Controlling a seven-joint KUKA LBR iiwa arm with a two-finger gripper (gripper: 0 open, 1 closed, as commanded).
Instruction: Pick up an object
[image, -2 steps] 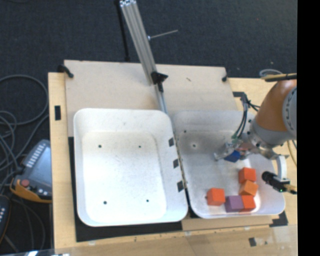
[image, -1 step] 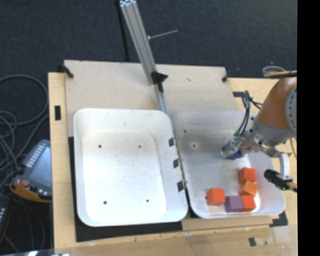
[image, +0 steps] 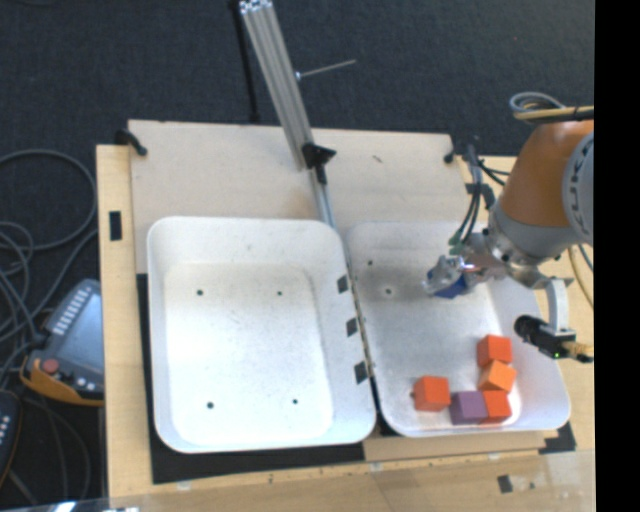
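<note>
Lying side by side on a pale wooden bench (image: 230, 170), two shallow white plastic bins with rounded corners and speckled floors take up the middle of the scene. At far left, a grey handheld pendant (image: 68, 335) with an orange underside sits on dark carpet among looping cables. The left bin (image: 170, 250) shows a smooth, faintly dusty floor marked by a few dark dots. A ribbed aluminium rail (image: 285, 95) slants down from the top to the seam between the bins. In the right bin (image: 400, 395), the gripper (image: 447, 277) hangs low over the upper floor (whether it is spread or closed cannot be told at this size), with a small blue object (image: 456, 289) showing just beneath it. Nearer the front right corner, matte cubes cluster: one orange block (image: 431, 392) a little apart, a purple block (image: 468, 406) touching three more orange blocks (image: 496, 378) stacked along the wall. The grey arm (image: 540, 235) with its glossy orange band enters from the right.
</note>
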